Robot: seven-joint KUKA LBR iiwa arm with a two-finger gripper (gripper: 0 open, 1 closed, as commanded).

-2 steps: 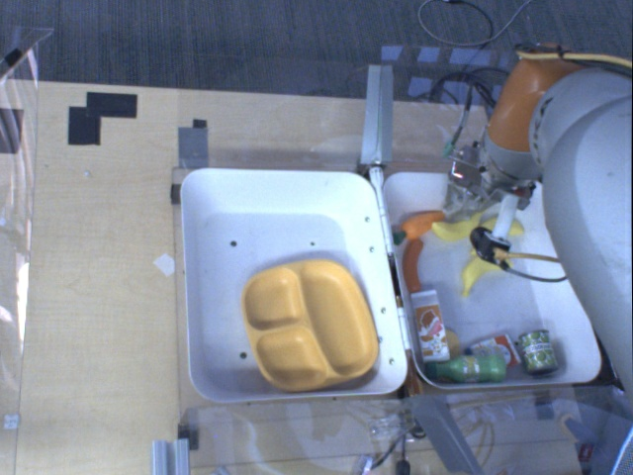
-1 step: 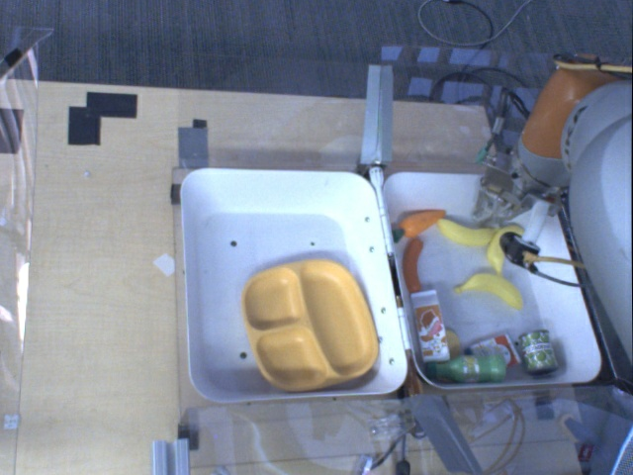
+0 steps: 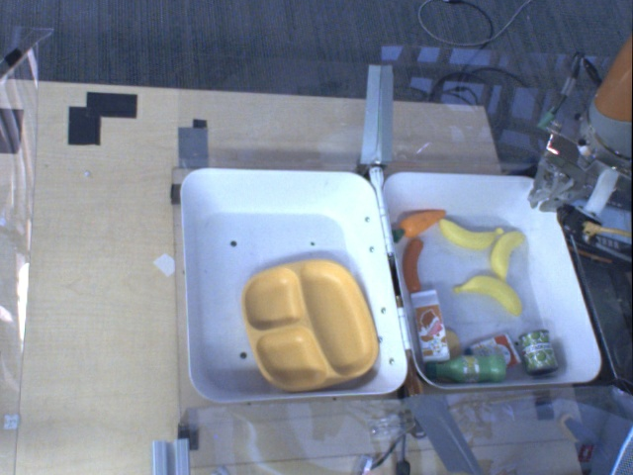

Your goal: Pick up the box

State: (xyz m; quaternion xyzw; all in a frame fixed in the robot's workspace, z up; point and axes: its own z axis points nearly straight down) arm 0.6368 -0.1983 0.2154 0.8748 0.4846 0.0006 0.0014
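While the claw (image 3: 550, 192) hovers at the rim, the box (image 3: 429, 326) hugs the left wall.

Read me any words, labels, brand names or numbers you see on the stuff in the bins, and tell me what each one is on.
None can be read.
Box: white and red printed label, too blurred to read.
Green bottle: label too small to read.
Green can: print too blurred to read.
Small red and white packet: print too small to read.
Yellow tray: no text visible.
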